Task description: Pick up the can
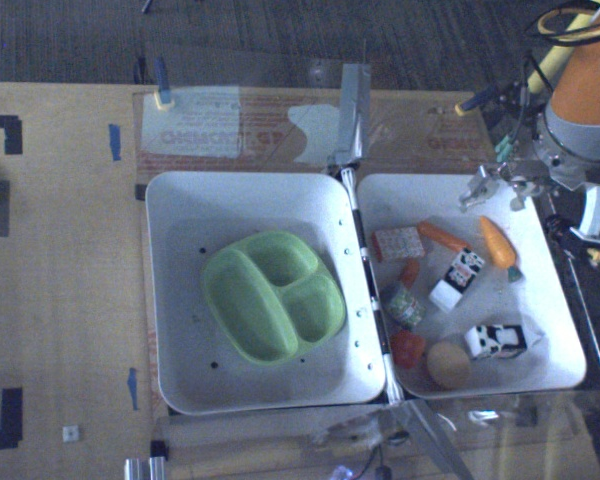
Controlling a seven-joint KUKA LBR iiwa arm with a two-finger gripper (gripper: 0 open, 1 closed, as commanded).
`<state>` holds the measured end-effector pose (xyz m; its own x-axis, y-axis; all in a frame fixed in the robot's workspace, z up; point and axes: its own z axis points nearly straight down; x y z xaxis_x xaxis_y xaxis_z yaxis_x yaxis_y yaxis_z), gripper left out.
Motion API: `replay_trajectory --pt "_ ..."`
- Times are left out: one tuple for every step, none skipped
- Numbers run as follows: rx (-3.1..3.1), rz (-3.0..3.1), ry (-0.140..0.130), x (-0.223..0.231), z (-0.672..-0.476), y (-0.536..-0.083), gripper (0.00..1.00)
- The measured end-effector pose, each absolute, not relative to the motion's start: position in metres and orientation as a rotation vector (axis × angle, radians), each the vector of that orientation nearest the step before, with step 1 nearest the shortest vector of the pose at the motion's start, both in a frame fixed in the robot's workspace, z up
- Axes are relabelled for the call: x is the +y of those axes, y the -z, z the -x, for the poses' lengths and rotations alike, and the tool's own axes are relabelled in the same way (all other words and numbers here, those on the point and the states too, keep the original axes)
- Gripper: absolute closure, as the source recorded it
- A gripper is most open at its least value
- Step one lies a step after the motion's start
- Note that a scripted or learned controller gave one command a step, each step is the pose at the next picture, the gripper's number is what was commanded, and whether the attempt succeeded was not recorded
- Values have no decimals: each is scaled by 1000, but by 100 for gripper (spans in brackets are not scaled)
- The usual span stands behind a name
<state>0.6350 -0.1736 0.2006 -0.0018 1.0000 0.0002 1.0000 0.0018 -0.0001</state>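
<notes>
Two metal fingers of the gripper (498,188) hang over the far right corner of the right bin (563,313), spread apart into a moderate gap with nothing between them and touching nothing; the grey arm (576,133) with its orange band rises behind them at the view's right edge. The can (405,308) lies well away from the gripper, near the bin's left wall and about midway along it. It is small, rests on its side, and shows a greenish label with a pale end; finer print on it is too small to read. Just beyond the can, toward the bin's far wall, lie a small orange piece (410,271) and a tan box with a red grid pattern (397,243). Just beside the can on the near side sits a red tomato-like thing (407,348), and next to that a round tan potato-like thing (447,364). To the can's right lies a white carton with black and red marks (457,278), tilted, and farther along toward the near right corner a white box with black patches (496,341). Two orange carrots (497,243) lie between the carton and the gripper. The left bin (170,368) holds a green divided plate (273,295).
</notes>
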Motion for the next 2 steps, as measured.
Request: replay_trajectory --pt "-2501 1934 17 -189 -570 -115 0" --pt "-2566 1821 3 -193 -588 -194 0"
